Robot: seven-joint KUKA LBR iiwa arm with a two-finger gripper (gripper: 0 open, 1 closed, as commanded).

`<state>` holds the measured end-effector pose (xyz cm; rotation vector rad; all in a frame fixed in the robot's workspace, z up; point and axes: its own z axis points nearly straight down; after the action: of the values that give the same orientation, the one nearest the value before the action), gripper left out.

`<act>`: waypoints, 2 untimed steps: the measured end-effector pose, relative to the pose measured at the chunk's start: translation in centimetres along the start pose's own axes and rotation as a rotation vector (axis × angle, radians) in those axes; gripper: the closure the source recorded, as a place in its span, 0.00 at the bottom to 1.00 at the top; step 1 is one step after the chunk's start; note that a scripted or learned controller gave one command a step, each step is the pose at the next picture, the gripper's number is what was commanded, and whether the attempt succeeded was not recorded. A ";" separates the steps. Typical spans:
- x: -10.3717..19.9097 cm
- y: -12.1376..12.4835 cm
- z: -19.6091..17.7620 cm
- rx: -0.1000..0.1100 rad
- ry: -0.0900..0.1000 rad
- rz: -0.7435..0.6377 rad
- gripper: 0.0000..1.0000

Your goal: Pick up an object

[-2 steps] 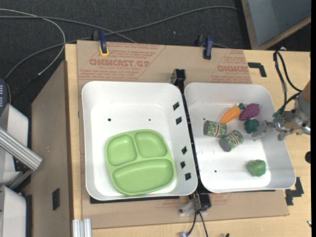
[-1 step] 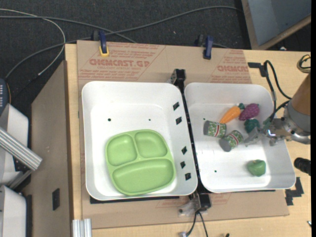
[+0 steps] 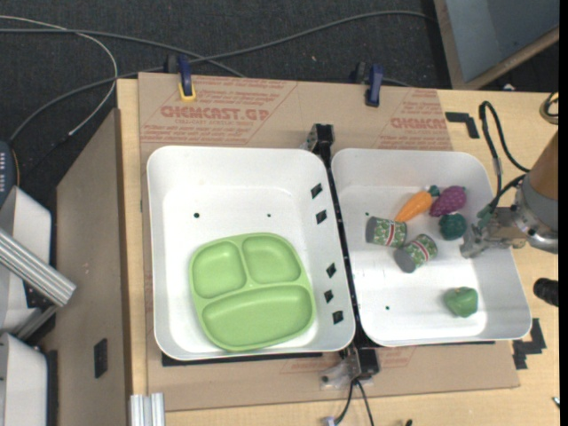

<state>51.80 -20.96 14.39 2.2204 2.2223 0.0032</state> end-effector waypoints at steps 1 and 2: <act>0.2 -0.7 -4.8 -0.004 -0.003 0.000 1.00; 0.2 -0.5 -9.7 -0.006 -0.004 -0.001 1.00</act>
<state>51.29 -20.82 24.12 2.2146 2.2185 0.0052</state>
